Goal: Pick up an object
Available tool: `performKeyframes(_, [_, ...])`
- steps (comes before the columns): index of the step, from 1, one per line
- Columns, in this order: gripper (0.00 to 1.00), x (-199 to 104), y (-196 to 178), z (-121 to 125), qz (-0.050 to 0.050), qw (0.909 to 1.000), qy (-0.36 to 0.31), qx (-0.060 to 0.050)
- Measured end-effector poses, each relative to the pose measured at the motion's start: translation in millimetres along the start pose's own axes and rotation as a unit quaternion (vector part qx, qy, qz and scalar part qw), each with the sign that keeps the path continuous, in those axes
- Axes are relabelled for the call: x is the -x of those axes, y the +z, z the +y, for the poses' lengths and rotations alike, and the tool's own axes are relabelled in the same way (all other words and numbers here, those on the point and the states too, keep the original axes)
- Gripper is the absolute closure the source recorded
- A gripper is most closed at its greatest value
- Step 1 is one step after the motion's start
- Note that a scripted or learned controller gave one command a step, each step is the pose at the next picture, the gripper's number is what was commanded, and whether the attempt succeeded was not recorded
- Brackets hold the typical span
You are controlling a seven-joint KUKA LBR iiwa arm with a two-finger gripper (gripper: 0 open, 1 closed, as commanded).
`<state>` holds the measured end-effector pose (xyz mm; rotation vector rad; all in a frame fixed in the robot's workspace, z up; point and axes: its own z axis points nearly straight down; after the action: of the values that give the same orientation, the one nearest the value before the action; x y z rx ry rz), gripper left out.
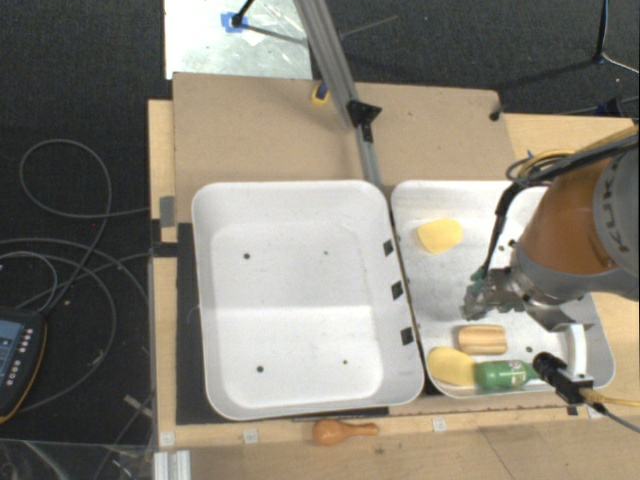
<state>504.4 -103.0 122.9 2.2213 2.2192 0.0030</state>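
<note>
In the right bin [430,298] lie a pale yellow lump [439,235] near the back, a tan bread-like roll [482,340], a yellow rounded piece [451,367] and a green bottle [504,374] along the front wall. My gripper [481,299] hangs low over the bin floor, just above the tan roll and right of the bin's middle. The grey arm with its orange band [565,233] reaches in from the right and covers the bin's right side.
The left bin [290,298] sits beside the right one, sharing a clipped wall. A small orange-brown object [343,430] lies on the bench in front of the left bin. A slanted metal pole [335,63] crosses the back of the bench.
</note>
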Motion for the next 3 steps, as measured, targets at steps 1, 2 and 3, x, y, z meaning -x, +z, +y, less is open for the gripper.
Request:
performKeyframes(1, [1.0, 10.3, -55.0, 6.1, -0.001, 1.0, -0.002, 0.002])
performKeyframes(2, [1.0, 2.3, -103.7, 12.3, -0.001, 1.0, -0.004, 0.003])
performKeyframes(3, [1.0, 2.5, -127.4, 13.8, 0.0, 1.0, -0.003, 0.001])
